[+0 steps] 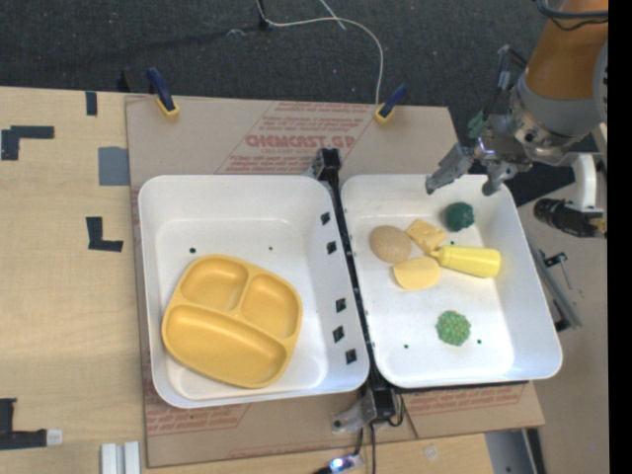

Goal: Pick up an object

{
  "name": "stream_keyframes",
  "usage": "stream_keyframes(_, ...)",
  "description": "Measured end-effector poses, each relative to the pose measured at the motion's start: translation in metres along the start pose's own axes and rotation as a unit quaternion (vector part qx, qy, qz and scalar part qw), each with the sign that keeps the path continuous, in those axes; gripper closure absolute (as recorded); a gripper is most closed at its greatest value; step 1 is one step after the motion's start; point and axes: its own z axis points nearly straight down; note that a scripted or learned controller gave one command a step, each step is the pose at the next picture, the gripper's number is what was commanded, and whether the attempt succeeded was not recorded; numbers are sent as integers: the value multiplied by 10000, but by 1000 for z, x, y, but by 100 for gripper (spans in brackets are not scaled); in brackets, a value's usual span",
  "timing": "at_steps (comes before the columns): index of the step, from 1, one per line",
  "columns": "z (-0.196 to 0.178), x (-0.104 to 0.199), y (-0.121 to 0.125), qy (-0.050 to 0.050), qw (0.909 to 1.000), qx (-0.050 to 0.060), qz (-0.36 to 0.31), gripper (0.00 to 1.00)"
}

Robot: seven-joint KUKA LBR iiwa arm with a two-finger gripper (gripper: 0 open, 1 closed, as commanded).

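Observation:
The right bin (pixel 513 358) holds several small objects: a dark green ball (pixel 457 215) at the back right, a tan egg-shaped piece (pixel 389 244), a yellow wedge (pixel 426 233), a pale yellow disc (pixel 417 274), a yellow cylinder (pixel 472 260) and a light green ball (pixel 453 327) near the front. My gripper (pixel 466 171) hangs over the bin's back right edge, just above and behind the dark green ball. Its two fingers are spread apart and open, with nothing between them.
The left bin (pixel 158 205) holds a yellow divided plate (pixel 232 319). A black divider (pixel 341 265) runs between the two bins. Clamps (pixel 163 97) pin the cardboard sheet at the back, and a white cable (pixel 370 33) trails behind.

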Motion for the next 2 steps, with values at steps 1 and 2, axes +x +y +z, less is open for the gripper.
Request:
stream_keyframes(1,49,6,7,-2,10000,22,-2,0)
stream_keyframes(2,109,3,-2,-1,10000,29,6,0)
